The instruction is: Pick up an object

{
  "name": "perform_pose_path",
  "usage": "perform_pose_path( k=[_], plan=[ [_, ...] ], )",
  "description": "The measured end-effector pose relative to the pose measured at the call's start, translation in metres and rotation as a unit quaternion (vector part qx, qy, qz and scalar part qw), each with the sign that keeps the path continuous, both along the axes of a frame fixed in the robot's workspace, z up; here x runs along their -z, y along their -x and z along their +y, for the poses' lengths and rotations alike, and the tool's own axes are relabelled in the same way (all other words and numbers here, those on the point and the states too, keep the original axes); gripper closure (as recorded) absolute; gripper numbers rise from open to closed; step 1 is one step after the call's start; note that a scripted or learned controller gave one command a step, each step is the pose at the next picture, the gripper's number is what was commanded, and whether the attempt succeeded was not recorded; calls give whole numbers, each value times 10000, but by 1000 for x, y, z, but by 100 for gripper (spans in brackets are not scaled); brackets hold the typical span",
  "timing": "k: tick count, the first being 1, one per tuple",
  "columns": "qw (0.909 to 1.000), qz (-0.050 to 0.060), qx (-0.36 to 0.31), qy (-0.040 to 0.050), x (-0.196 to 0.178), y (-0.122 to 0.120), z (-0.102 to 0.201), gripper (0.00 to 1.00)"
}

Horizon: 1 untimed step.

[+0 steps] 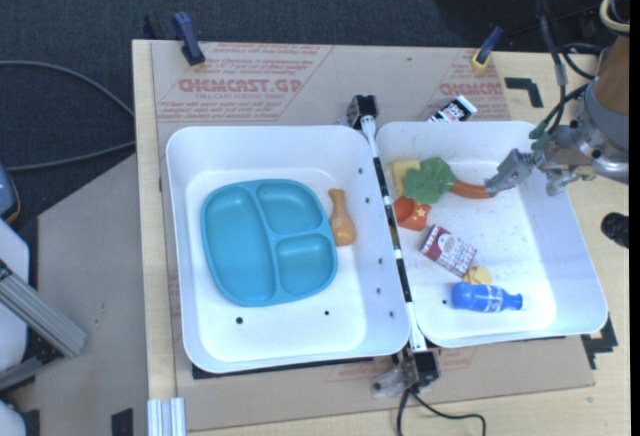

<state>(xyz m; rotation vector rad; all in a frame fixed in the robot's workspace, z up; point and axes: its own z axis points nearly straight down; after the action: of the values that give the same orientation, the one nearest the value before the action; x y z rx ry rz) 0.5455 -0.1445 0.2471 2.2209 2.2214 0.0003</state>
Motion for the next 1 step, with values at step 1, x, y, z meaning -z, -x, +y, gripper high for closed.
perform_pose_path(
  k=[1],
  plan=[
    [10000,11,4,-4,122,-18,5,0]
  ],
)
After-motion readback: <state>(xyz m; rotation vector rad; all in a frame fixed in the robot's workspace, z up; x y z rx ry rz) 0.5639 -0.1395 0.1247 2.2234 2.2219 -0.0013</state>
